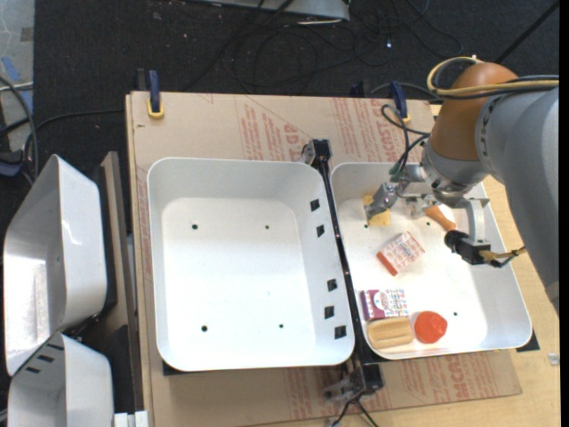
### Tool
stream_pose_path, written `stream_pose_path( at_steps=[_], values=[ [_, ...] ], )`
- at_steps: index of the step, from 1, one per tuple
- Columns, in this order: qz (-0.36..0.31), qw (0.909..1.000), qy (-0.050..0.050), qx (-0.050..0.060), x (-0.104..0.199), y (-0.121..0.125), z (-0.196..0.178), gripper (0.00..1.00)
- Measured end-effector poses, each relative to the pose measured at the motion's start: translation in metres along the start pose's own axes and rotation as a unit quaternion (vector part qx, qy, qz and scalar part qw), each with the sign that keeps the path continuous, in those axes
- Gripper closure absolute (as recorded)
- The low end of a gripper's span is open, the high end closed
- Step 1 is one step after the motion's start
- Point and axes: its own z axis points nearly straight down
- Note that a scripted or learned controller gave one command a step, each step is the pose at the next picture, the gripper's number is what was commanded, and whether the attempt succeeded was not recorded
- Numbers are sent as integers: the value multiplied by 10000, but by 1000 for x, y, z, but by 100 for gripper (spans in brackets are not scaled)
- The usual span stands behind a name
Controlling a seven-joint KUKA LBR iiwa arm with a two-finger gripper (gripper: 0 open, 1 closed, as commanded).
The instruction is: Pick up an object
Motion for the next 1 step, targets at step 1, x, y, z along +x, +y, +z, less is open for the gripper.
stream_pose_path(
  at_steps=[1],
  values=[
    [-37,10000,9,1,18,9,0,0]
  ],
)
